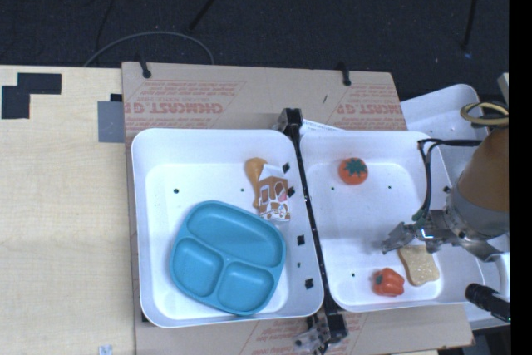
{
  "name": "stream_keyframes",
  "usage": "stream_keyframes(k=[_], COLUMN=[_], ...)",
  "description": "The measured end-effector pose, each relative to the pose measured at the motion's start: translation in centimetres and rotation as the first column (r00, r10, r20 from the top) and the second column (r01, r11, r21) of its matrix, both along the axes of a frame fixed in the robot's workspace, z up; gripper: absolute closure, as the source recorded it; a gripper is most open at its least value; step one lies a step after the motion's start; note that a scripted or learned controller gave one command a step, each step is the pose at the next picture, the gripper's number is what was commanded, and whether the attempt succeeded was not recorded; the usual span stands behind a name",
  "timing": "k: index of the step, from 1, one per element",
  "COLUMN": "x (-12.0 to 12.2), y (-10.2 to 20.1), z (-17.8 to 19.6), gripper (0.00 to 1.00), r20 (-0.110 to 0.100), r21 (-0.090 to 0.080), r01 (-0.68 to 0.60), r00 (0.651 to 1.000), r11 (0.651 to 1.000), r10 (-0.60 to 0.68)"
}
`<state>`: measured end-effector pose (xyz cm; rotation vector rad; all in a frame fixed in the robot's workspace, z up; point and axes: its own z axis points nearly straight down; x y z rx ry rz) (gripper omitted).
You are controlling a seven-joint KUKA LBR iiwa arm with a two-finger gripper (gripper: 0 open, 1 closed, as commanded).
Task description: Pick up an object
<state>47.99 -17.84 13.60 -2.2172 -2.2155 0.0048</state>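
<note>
Pincer (409, 239) low in the right bin (366, 297), just above the slice of toast (420, 265); whether it is apart or together cannot be told.

Two white bins sit side by side on the bench. One blue divided plate (227, 258) with three compartments lies in the left bin (154, 179), along with one orange-brown piece (254, 170) and one small patterned packet (273, 199) touching it near the divider. Three things lie in the right bin: one tomato (352, 170) near the far wall, one red pepper (387, 283) near the front wall, and one slice of toast just beside the pepper, under the arm's wrist.
</note>
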Motion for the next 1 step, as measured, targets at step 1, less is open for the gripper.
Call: stream_keyframes(k=[1], x=[0.07], y=[-0.16], z=[-4.81], gripper=[0.0], r20=[0.009], r21=[-0.008], r01=[0.002], r00=[1.0], r11=[1.0], r10=[-0.002])
